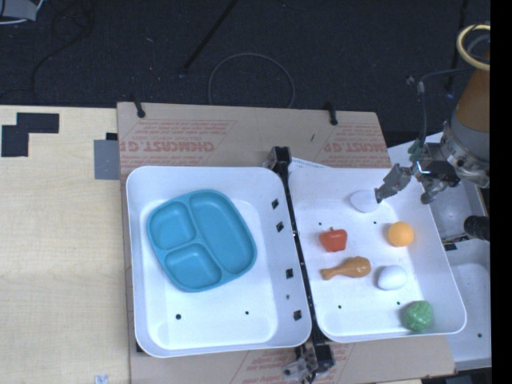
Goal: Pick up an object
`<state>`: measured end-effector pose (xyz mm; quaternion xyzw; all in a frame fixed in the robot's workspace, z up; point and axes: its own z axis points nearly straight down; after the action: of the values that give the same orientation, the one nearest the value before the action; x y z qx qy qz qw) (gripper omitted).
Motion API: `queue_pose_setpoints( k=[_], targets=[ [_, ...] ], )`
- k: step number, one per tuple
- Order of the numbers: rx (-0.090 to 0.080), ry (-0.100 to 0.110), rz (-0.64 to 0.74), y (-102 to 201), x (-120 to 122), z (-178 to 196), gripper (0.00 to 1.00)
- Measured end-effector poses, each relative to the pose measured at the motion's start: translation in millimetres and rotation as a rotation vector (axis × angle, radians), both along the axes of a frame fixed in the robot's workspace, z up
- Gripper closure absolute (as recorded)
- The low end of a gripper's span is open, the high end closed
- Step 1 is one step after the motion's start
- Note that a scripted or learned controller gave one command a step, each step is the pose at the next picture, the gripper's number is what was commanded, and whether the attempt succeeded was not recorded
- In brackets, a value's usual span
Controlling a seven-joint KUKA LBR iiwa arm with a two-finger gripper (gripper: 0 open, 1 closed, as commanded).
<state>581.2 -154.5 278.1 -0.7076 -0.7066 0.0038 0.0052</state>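
Hovering spread and empty over the right bin point(448, 246)'s far edge, the end effector point(414, 184) partly overlaps a pale object point(362, 202).

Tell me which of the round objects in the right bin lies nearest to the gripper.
The orange ball is nearest to the gripper. The white egg and the green ball lie farther toward the front.

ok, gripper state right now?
Gripper: open, holding nothing, above the far edge of the right bin, near the white object.
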Motion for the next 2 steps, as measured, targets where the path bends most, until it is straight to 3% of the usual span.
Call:
queue_pose_setpoints(
  k=[1,2],
  targets=[
    [-0.002,-0.012,0.002,-0.1,1.9,6.3,0.0],
    [-0.001,-0.006,0.002,2.6,3.7,-37.5,0.0]
  ],
)
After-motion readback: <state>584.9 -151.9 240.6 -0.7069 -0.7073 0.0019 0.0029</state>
